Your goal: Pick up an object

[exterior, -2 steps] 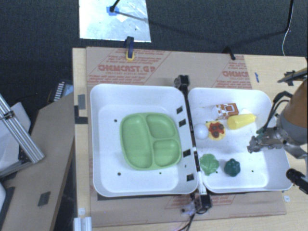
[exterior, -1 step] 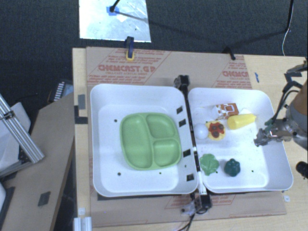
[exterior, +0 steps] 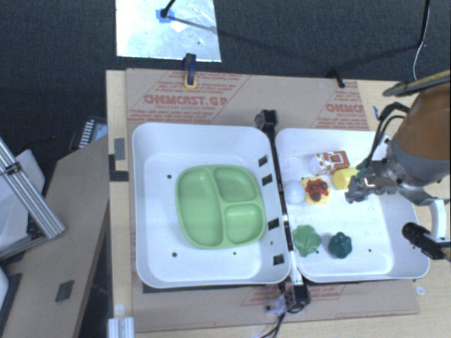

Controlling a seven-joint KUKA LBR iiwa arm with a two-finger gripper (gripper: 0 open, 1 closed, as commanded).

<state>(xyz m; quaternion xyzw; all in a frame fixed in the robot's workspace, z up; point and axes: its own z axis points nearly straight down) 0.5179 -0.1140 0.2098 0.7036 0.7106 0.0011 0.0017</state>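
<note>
The right bin [exterior: 394, 259] holds several small items. An orange and white box [exterior: 331, 162] lies at the back, with a yellow piece [exterior: 341, 179] just in front of it. A red and yellow toy [exterior: 316, 189] sits beside a white ball [exterior: 294, 192] near the bin's left wall. A light green leafy toy [exterior: 306, 239] and a dark green pepper [exterior: 340, 245] lie near the front. My gripper [exterior: 359, 186] hangs low over the bin, right next to the yellow piece on its right side. Nothing is visibly held.
The left bin [exterior: 151, 160] contains a green divided plate [exterior: 218, 206]. A black clip divider [exterior: 271, 167] runs between the bins. The arm's grey and orange body [exterior: 423, 139] covers the right bin's back right corner.
</note>
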